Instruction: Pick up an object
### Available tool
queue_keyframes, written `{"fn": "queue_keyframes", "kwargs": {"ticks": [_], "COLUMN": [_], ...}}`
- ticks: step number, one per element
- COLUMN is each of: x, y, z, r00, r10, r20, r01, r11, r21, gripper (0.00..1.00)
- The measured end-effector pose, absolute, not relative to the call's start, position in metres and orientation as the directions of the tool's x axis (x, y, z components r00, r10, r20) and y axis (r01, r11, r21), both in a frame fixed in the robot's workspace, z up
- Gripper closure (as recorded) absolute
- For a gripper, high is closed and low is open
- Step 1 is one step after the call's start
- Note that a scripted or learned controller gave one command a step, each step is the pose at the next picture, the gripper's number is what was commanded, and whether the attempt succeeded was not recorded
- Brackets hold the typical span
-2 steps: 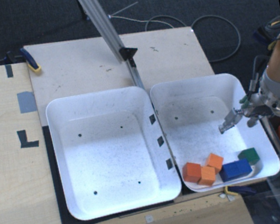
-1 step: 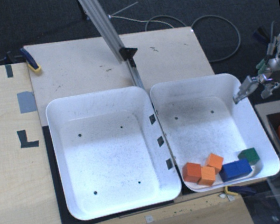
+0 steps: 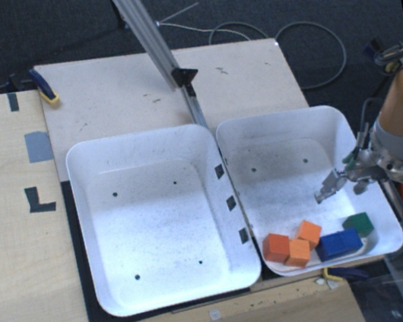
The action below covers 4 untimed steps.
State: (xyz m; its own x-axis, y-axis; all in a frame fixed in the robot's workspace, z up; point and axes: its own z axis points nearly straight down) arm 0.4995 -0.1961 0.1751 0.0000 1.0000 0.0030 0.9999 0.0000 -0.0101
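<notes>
Pincer (image 3: 328, 189) hovering, can't tell its state; orange cubes (image 3: 293, 244) sitting below it looking light, rigid; taking flat opposite faces seems best.

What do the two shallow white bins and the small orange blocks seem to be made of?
Shallow white bins: probably moulded plastic, with rounded corners, a smooth rim and a dull sheen, speckled with dark marks. Small orange blocks: matte, flat-faced cubes in even colour, perhaps painted wood or foam; the look leaves it open.

Gripper (image 3: 331, 186) seen over right bin (image 3: 274, 136), orange blocks (image 3: 293, 244), blue block (image 3: 338, 245), green block (image 3: 359, 224) clustered at near edge, left bin (image 3: 137, 148) alongside
</notes>
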Motion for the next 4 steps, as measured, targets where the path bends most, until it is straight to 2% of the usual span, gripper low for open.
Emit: {"fn": "queue_keyframes", "kwargs": {"ticks": [1,2,3,4], "x": [0.527,0.569,0.589,0.52], "y": [-0.206,-0.209,-0.192,-0.138], "z": [0.214,0.298,0.397,0.175], "r00": [-0.002,-0.004,-0.004,-0.001], "r10": [1.0,1.0,1.0,1.0], "r20": [-0.002,-0.004,-0.003,0.003], "r01": [1.0,1.0,1.0,1.0], "r11": [0.002,0.004,0.004,0.001], "r21": [0.003,0.009,0.009,-0.011], "gripper": [0.0,0.0,0.0,0.0]}}
